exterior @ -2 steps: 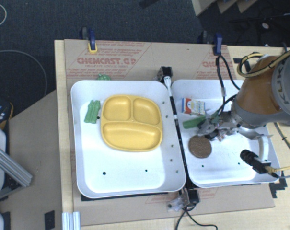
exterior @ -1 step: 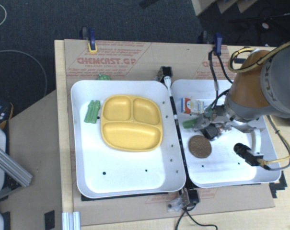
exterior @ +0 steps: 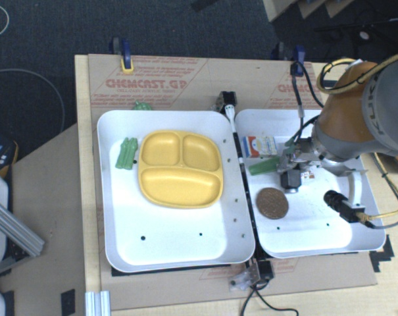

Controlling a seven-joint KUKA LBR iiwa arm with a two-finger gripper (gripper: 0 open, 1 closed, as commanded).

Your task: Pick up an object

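My gripper (exterior: 291, 176) hangs low over the right bin (exterior: 317, 242), near its middle. Just to its left a flat green piece (exterior: 262, 166) lies at a slant, its right end reaching up to the gripper. A round brown disc (exterior: 272, 203) rests on the bin floor a little in front of and left of the gripper. Behind the green piece lies a small white packet with red and blue print (exterior: 259, 145).
In the left bin (exterior: 179, 242) sits a yellow divided plate (exterior: 181, 168), with a green ribbed piece (exterior: 127, 153) beside it on the left. The grey arm with its orange band (exterior: 347, 110) covers the right bin's far right part.
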